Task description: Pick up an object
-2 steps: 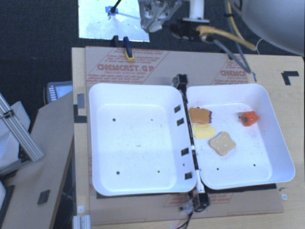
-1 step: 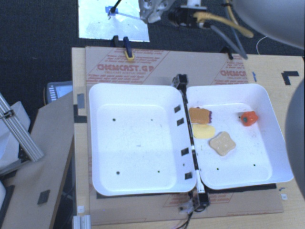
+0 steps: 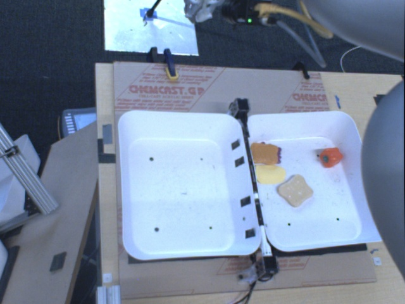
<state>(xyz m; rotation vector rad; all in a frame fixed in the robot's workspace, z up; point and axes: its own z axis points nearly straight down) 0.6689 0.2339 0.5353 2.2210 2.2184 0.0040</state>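
While our gripper (image 3: 201,4) waits at twelve o'clock, carrying nothing, the toast slice (image 3: 295,190) lies at four o'clock in the right bin (image 3: 354,223); we judge it light, stiff, best pinched across its edges.

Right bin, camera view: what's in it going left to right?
Inside the right white bin: orange-brown toast-like slab with a purple edge → flat pale yellow piece → tan bread-slice-shaped piece → small orange-red toy pepper with a green stem.
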